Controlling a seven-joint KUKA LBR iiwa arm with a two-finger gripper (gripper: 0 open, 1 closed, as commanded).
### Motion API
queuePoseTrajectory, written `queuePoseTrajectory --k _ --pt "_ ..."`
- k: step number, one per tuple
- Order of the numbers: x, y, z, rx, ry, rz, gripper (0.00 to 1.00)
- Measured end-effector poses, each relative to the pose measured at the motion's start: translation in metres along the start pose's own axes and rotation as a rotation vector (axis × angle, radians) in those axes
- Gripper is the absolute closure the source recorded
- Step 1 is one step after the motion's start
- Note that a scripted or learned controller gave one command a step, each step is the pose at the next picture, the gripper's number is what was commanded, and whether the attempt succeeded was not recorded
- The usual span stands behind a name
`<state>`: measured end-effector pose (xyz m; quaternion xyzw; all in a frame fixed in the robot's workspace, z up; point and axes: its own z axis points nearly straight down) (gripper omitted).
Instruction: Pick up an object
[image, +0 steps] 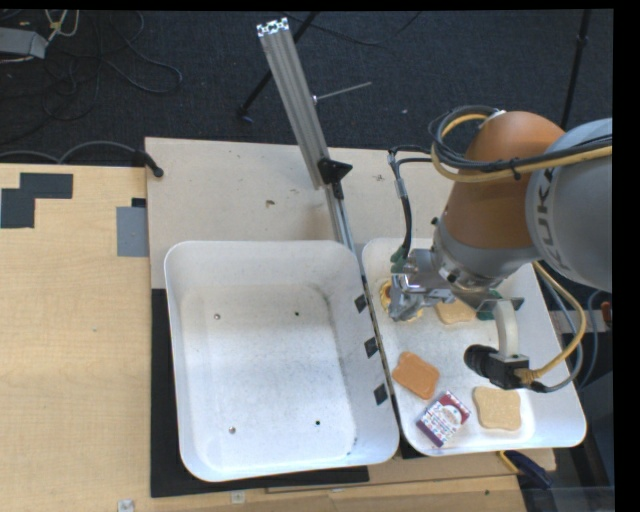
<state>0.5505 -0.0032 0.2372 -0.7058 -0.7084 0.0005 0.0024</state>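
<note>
Gripper (405, 297) low in the right-hand bin (555, 420), open or closed I cannot tell.
An orange wedge (415, 375), maroon packet (443, 418) and tan slice (497, 408) lie near it.

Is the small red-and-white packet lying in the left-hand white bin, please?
No, the red-and-white packet lies in the right-hand white bin, beside a tan toast-shaped piece.

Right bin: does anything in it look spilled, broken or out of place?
Nothing stands out. The orange piece, the red packet and the bread slice lie flat and whole inside the right bin.
</note>
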Motion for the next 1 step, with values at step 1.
queuePoseTrajectory --k 1 --pt "0.0511 -0.0095 0.0131 0.002 -0.001 0.0 1.0"
